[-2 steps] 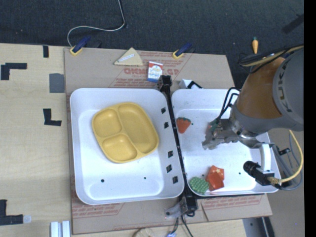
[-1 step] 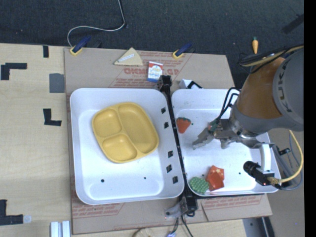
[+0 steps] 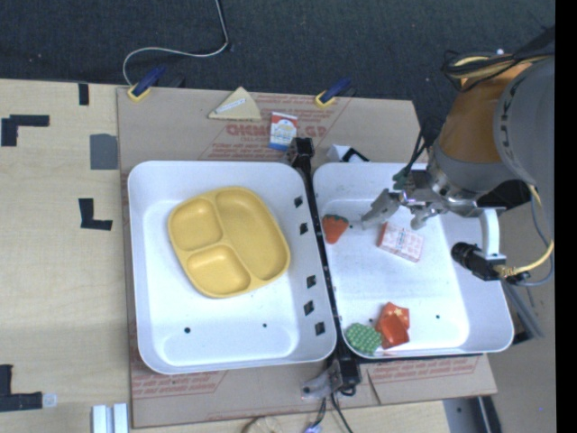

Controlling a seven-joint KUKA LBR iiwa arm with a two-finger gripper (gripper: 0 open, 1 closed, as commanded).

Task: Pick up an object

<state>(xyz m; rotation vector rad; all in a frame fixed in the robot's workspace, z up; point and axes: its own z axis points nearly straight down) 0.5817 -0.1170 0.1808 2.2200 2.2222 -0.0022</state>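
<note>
My gripper (image 3: 397, 208) hangs over the upper middle of the right bin (image 3: 451, 332), fingers spread open with nothing between them. A pink-and-white packet (image 3: 401, 242) lies just below and right of the fingertips. An orange strawberry-like toy (image 3: 334, 228) rests at the bin's left wall, left of the gripper. A red crumpled object (image 3: 394, 323) and a green patterned round piece (image 3: 363, 336) lie together near the bin's front edge.
The left bin (image 3: 153, 332) holds a yellow three-compartment plate (image 3: 228, 240). A small red-and-white box (image 3: 283, 131) and a tan wedge (image 3: 237, 105) lie on the cardboard behind the bins. Black clips run down the divider between the bins.
</note>
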